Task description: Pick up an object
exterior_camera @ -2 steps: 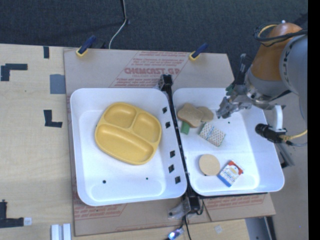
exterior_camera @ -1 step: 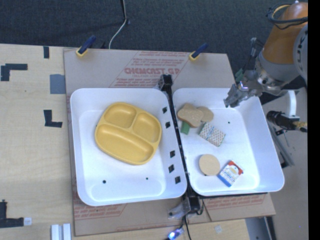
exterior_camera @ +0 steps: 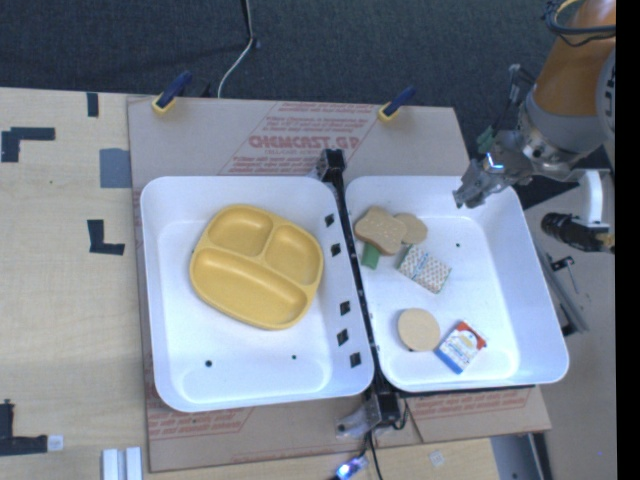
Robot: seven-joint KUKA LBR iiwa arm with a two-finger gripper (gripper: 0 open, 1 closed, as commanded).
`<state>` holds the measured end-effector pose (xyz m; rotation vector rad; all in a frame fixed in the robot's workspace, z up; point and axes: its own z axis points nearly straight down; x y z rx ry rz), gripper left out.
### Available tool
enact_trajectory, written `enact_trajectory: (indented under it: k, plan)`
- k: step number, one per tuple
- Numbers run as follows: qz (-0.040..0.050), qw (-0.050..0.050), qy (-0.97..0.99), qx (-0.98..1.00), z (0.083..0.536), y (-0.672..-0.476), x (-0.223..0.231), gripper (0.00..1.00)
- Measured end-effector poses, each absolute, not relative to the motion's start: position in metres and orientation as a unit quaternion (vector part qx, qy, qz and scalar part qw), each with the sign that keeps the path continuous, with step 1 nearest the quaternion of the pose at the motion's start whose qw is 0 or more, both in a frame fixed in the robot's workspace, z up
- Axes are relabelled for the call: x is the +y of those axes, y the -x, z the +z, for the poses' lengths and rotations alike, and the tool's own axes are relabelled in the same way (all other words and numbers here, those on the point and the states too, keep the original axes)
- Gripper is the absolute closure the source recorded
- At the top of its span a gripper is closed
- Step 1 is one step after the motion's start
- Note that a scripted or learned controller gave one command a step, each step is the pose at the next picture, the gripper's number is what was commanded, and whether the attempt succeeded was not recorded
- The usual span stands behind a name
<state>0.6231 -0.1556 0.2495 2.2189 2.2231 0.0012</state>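
Note:
My gripper [exterior_camera: 473, 194] hangs over the far right rim of the right bin [exterior_camera: 520, 268], with nothing visible between its fingers. In that bin lie a toast-shaped slice [exterior_camera: 380, 228] with a tan round piece [exterior_camera: 410, 230] behind it, a small green piece [exterior_camera: 370, 258], a patterned packet [exterior_camera: 424, 268], a tan disc [exterior_camera: 418, 329] and a blue, red and white packet [exterior_camera: 460, 347]. All of them sit left of and nearer the camera than the gripper.
The left bin [exterior_camera: 170, 268] holds a yellow divided plate [exterior_camera: 257, 265]. A black divider strip [exterior_camera: 347, 268] runs between the bins. Blue and yellow clamps [exterior_camera: 171, 90] [exterior_camera: 398, 102] hold the cardboard sheet at its far edge. A cable [exterior_camera: 240, 38] trails at the back.

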Motion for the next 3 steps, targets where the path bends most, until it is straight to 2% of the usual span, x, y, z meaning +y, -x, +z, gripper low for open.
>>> enact_trajectory:
  k: [3]
  plan:
    - [-0.0011, -0.001, -0.705, 0.709, 0.214, -0.629, -0.008, 1.00]
